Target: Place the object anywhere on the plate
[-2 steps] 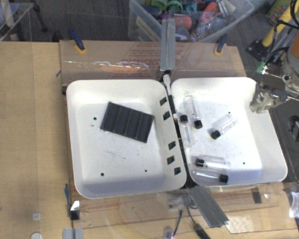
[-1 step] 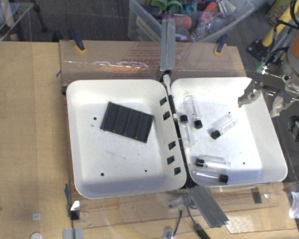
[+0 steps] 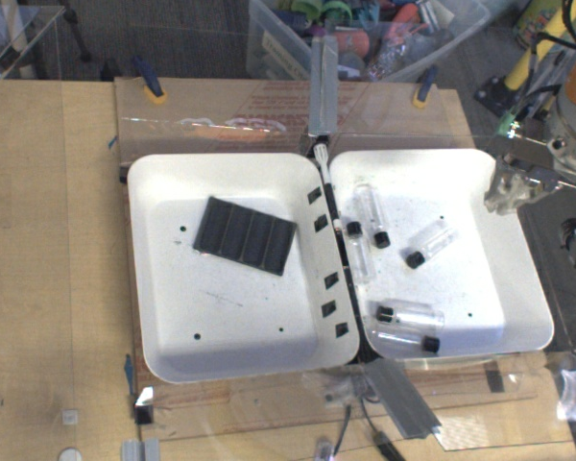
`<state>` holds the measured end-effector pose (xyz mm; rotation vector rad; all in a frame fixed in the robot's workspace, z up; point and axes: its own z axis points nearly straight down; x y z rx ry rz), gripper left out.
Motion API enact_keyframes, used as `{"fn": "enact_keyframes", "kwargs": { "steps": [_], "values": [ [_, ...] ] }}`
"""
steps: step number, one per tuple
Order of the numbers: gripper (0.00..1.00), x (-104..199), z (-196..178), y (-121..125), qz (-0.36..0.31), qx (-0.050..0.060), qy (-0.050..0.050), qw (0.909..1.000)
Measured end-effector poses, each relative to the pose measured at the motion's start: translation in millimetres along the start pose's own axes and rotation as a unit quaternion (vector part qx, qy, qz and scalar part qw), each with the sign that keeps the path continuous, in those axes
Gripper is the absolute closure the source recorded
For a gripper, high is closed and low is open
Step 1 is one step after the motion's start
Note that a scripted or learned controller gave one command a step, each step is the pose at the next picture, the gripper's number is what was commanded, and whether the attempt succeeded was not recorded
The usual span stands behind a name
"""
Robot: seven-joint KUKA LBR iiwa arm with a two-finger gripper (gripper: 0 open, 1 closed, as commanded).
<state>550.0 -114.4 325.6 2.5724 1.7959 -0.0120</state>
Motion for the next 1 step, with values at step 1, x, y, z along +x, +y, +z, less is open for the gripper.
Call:
{"fn": "enact_keyframes", "kwargs": {
  "steps": [1],
  "values": [
    [0.00,0.2,0.1,-0.1,0.000,0.000,0.000,1.0000]
  ]
}}
